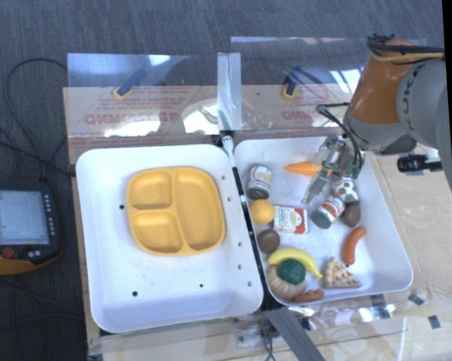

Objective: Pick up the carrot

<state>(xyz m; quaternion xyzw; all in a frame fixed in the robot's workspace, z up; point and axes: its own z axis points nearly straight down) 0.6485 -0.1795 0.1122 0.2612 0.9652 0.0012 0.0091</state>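
The carrot [302, 167] is a small orange cone lying in the far part of the right bin [385, 242], pointing left. My gripper [324, 178] hangs just right of it and a little nearer, its two fingers [317, 188] spread apart and angled down to the left. The carrot's thick end lies at or under the gripper's body; nothing sits between the fingers. The grey arm with its orange band [382, 88] comes in from the upper right.
The right bin also holds a tin can [258, 181], a lemon [261, 212], a small carton [292, 219], a red-white can [332, 208], a kiwi [269, 240], a banana [293, 256], a sausage [354, 245] and a pizza slice [339, 274]. A yellow divided plate [176, 210] lies in the left bin.
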